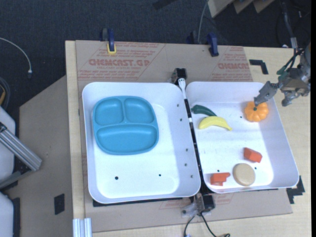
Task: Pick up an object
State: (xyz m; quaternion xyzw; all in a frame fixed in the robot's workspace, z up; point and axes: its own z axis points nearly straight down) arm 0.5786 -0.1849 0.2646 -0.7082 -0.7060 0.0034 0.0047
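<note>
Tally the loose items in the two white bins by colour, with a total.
Blue: 1, the divided plate
Orange: 3, the pumpkin, the wedge, the block
Yellow: 1, the banana
Green: 1, the pepper
Tan: 1, the round bun
Total: 7

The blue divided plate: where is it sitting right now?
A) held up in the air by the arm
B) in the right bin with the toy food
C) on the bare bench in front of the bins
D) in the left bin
D: the blue divided plate lies flat in the left bin, while the banana and pumpkin sit in the right bin.
</note>
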